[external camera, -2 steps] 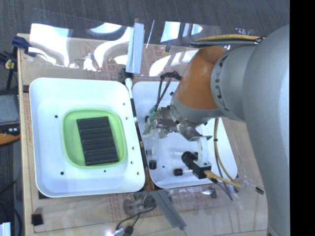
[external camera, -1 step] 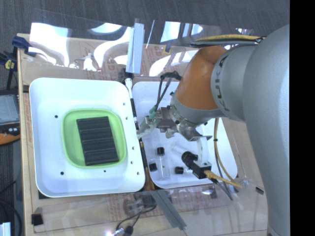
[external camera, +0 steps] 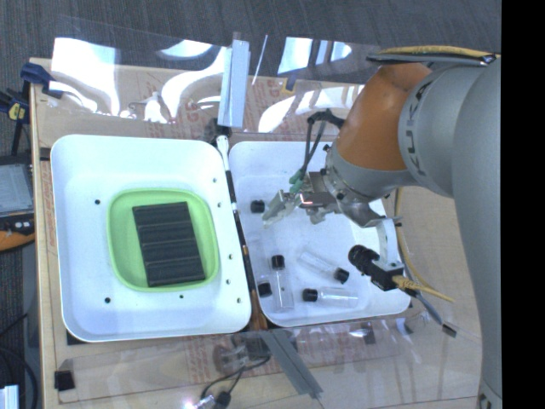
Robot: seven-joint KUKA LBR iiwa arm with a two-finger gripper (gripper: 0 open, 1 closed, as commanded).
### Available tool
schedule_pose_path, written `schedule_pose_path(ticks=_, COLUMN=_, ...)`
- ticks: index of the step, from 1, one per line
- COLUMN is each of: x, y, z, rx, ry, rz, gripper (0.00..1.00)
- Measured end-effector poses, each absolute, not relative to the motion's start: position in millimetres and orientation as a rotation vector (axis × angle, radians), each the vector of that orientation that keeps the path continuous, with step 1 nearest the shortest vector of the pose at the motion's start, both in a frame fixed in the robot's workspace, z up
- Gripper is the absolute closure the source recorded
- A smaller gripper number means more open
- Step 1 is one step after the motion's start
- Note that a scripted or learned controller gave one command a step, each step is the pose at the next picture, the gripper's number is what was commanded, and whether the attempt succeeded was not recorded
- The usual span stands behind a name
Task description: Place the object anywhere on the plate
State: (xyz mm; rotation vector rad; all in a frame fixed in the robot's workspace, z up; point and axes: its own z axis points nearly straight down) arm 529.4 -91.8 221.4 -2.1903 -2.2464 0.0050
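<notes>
The task is judged barely begun: the end effector [external camera: 285,204] is seen hovering at frame centre over the right bin [external camera: 255,164], its state untellable, while small vials [external camera: 278,273] lie there and the green plate [external camera: 119,228] at left is occupied by a dark block [external camera: 169,244].

Place: a robot test lab, by the look of it.
Bench: a wooden bench [external camera: 128,373] on grey carpet [external camera: 170,7], cables trailing at its near edge.
Bins: two white bins [external camera: 77,305] side by side, fixed in place.
Arm: a big grey and orange arm [external camera: 426,118] over the right bin.
Samples: small clear vials [external camera: 279,279] with black caps.
</notes>
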Motion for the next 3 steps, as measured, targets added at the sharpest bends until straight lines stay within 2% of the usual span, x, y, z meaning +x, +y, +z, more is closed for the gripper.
schedule_pose_path(ticks=1, x=546.0, y=-153.7, z=223.4, rx=-2.254, ry=-2.184, rz=0.003, gripper=0.00)
schedule_pose_path(ticks=2, x=568.2, y=-208.7, z=247.1, rx=-2.147, ry=-2.293, rz=0.000, gripper=0.00)
schedule_pose_path(ticks=3, x=577.8, y=-210.2, z=329.7, rx=-2.189, ry=-2.253, rz=-0.001, gripper=0.00)
